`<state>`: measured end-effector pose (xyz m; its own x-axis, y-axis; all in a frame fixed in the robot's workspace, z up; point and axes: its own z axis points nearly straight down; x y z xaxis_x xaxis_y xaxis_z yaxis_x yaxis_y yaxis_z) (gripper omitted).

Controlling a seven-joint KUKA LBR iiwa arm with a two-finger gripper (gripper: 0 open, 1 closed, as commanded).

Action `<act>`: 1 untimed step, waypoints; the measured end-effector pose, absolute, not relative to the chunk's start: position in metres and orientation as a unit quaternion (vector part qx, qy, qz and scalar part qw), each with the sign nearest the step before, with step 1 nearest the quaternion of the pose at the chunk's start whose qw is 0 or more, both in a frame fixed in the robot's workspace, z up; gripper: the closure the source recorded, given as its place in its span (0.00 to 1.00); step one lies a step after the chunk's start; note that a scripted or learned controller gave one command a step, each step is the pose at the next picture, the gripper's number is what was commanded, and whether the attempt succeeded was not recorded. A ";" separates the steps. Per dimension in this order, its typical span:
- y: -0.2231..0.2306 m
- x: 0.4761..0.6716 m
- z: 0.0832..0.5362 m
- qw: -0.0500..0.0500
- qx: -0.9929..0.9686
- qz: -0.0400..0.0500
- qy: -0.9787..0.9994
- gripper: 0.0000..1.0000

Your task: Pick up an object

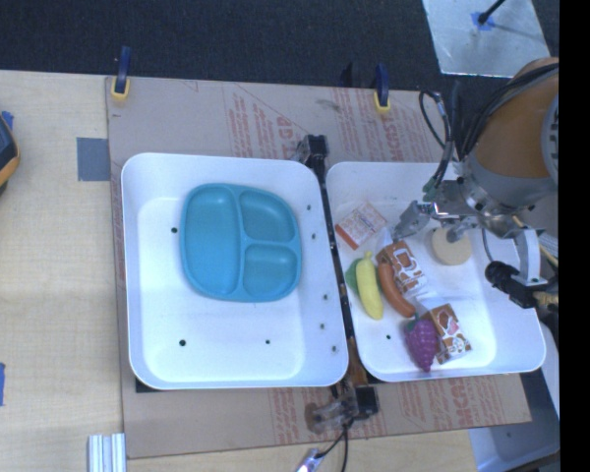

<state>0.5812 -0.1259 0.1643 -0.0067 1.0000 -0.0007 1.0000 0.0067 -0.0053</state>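
My gripper (435,226) hangs over the upper middle of the right bin (511,362). It looks open, with one grey finger (410,220) reaching left and nothing visible between the fingers. A cream round object (452,249) lies just below it. To its left rests a small orange-and-white packet (359,226). Lower down are a yellow banana (370,289) with a green piece (353,275) beside it, an orange sausage (397,293), a brown-and-white wrapper (406,264), purple grapes (422,343) and a brown packet (451,330).
The left bin (147,352) holds a blue divided plate (241,241). A black clip (316,148) sits where the bins meet at the top. The arm's black cables and bracket (516,285) overhang the right bin's right side.
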 end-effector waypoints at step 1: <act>-0.097 0.548 0.101 0.001 -0.706 0.001 -0.708 0.00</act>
<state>0.5483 -0.0974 0.1006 -0.0038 1.0000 -0.0008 1.0000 0.0038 -0.0029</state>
